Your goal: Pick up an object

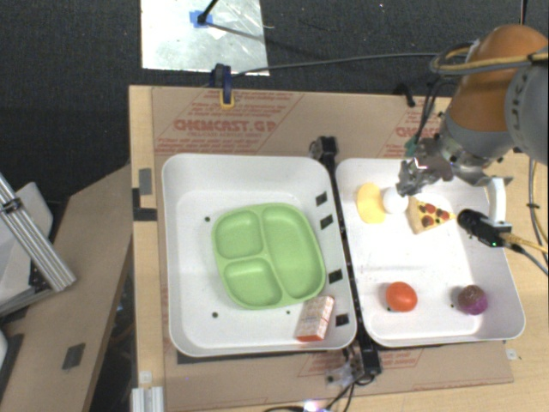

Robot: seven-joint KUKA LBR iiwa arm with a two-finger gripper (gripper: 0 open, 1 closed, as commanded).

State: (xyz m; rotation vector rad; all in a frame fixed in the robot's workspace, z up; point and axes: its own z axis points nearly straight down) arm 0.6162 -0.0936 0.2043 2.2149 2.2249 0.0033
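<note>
Gripper (414,177) at twelve o'clock of the right bin (506,316), its grip impossible to tell, hanging over a white egg (394,201) (banana (370,202) alongside, long axis twelve-to-six), pizza slice (426,216) tip pointing seven o'clock.

You see two white bins of smooth, faintly shiny plastic, the left bin (184,230) and the right bin (506,307). In the left one lies a green divided tray (268,254) of matt plastic, and beside it a small printed cardboard carton (315,318). Both bins rest on a brown corrugated cardboard sheet (257,118) with red print. At the upper left of the frame a crinkled, silvery foil-like sheet (204,24) lies on dark, rough cloth (69,75). The orange tomato (401,296) looks glossy; the arm's orange band (497,67) has a smooth sheen.
</note>
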